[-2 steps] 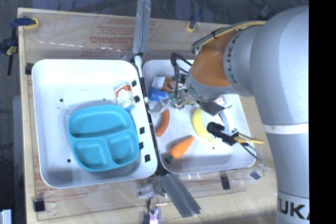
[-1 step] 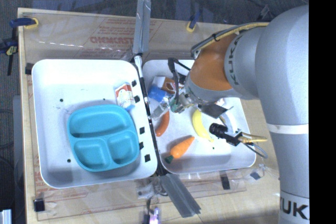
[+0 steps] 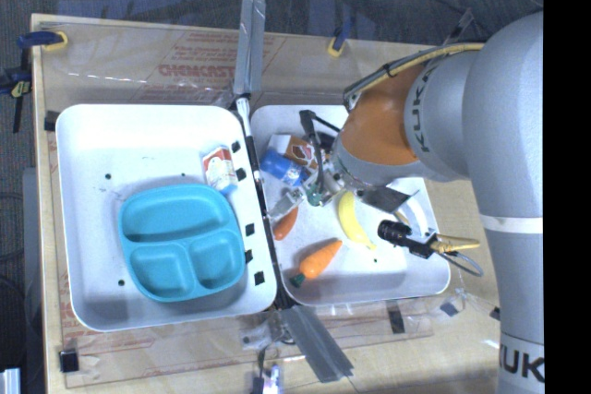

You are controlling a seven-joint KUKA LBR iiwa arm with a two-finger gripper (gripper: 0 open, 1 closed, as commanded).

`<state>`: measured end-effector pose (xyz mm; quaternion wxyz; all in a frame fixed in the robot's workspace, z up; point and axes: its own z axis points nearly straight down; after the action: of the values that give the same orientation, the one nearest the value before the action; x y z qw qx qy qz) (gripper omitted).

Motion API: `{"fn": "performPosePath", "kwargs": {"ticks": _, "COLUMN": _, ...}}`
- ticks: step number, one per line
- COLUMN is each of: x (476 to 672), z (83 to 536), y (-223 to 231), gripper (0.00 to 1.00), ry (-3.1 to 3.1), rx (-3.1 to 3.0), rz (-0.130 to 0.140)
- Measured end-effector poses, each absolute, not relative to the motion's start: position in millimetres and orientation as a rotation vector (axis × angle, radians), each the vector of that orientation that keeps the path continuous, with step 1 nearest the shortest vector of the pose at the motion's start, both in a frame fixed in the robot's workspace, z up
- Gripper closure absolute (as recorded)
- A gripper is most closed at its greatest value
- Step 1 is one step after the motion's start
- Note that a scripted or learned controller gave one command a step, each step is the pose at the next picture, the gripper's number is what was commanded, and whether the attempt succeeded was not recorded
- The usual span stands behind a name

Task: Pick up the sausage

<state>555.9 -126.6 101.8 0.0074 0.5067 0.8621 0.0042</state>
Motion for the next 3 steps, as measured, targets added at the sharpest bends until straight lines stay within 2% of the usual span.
{"fn": "performPosePath", "kwargs": {"ticks": 1, "x": 547.3, "z": 105.5, "y": -122.2, "gripper": 0.0, "ry": 2.721, "rx": 1.473, "rz": 0.004}}
{"fn": "performPosePath", "kwargs": {"ticks": 2, "x": 544.2, "z": 113.2, "y": -118.0, "gripper": 1.0, "ry": 2.746, "rx": 1.468, "rz": 0.004}}
{"fn": "performPosePath", "kwargs": {"ticks": 3, "x": 544.2, "z": 113.3, "y": -118.1, "gripper": 0.0, "ry": 2.746, "rx": 1.468, "rz": 0.004}}
